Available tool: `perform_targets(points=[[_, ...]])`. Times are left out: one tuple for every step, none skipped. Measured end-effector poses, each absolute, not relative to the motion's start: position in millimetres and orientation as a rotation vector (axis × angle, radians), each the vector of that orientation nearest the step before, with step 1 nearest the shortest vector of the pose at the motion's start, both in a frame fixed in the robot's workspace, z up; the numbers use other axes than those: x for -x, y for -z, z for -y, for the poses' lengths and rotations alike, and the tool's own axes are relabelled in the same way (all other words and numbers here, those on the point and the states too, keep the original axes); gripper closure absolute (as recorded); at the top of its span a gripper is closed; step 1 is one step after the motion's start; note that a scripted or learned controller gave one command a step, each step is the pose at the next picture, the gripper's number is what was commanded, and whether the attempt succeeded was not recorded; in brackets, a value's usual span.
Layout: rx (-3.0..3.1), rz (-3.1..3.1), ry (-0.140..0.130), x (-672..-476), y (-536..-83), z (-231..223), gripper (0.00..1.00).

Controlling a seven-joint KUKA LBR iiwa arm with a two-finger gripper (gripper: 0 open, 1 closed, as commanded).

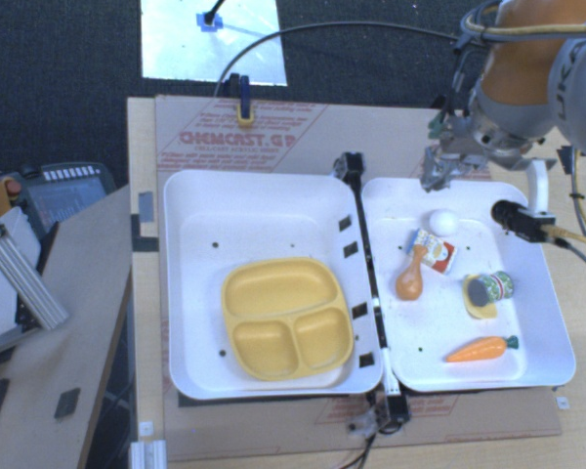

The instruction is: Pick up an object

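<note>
The right bin (547,355) holds a white ball (442,222), a small red and white packet (436,252), a tan drumstick-shaped toy (411,279), a small can with a green label (488,290) lying on its side, and an orange carrot (480,350). My gripper (438,177) hangs over the far edge of this bin, just behind the white ball and apart from it. Nothing shows between its fingers.
A yellow three-compartment tray (283,316) lies in the left bin (200,213). A black divider strip (363,262) runs between the bins. Cables and a black cylinder (518,220) hang from the arm over the right bin's far right side.
</note>
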State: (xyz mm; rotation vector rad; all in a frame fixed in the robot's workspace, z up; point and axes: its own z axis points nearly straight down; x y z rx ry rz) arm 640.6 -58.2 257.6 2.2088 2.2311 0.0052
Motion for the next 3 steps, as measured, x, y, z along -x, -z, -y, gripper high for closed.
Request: perform_targets(points=[[-2.211, -2.232, -0.003, -641.7, -242, 3, 1.00], [-2.210, -2.232, -0.005, -643.1, -248, -47, 1.00], [-2.211, -2.233, -0.003, -640.7, -232, -104, 1.00]])
